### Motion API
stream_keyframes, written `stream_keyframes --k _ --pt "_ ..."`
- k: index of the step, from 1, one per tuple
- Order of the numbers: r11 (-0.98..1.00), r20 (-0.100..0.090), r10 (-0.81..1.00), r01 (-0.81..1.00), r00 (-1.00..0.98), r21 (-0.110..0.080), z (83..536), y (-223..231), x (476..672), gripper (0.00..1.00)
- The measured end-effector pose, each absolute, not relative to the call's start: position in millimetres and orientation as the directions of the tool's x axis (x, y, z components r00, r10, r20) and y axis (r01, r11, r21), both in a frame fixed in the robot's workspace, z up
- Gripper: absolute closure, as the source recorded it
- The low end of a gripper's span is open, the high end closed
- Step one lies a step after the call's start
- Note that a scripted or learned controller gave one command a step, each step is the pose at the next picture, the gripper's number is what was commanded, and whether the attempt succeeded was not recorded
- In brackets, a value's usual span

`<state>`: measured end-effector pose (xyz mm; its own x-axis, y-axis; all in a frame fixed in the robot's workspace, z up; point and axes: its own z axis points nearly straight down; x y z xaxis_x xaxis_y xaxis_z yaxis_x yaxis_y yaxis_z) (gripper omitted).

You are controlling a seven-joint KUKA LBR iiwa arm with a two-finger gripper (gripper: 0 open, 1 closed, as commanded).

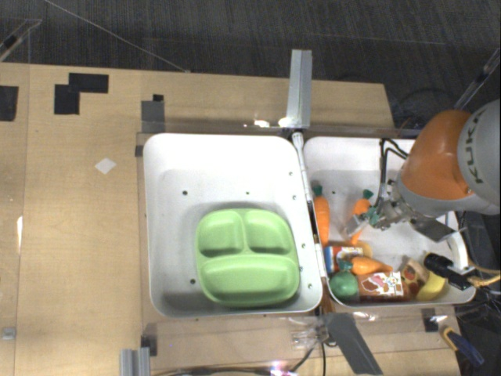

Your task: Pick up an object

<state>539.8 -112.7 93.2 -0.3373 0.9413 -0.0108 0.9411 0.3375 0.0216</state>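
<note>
- The right bin (pixel 344 157) holds a cluster of small things, mostly along its left wall and near edge.
- A long orange carrot (pixel 321 216) lies against the left wall. Its long axis runs along that wall from far to near in the camera view, and which end is the tip is too small to tell.
- A second orange piece (pixel 368 266) lies nearer the front, with its long axis running roughly left to right across the bin.
- A green ball (pixel 343 287), a brown-and-red carton (pixel 385 285) and a yellow piece (pixel 432 287) sit in a row at the near edge, close together.
- A small orange bit (pixel 360 207) lies in the middle of the bin, just beside the end effector.
- The end effector (pixel 379 215) is low over the middle of the right bin, below the orange-banded arm (pixel 442 163) that reaches in from the right.
- I cannot tell how far the end effector is open, and nothing can be seen gripped in it.
- I cannot tell whether it touches the small orange bit.
- The left bin (pixel 203 171) holds a green divided plate (pixel 247 255) lying flat towards its near side.
- Both bins rest on the pale wooden desk (pixel 70 233).
</note>
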Motion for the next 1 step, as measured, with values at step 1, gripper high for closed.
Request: stream_keyframes --k 1 --pt "0.339 -0.006 0.941 0.941 -0.338 0.025 104.6 -109.9 541.4 1.0"
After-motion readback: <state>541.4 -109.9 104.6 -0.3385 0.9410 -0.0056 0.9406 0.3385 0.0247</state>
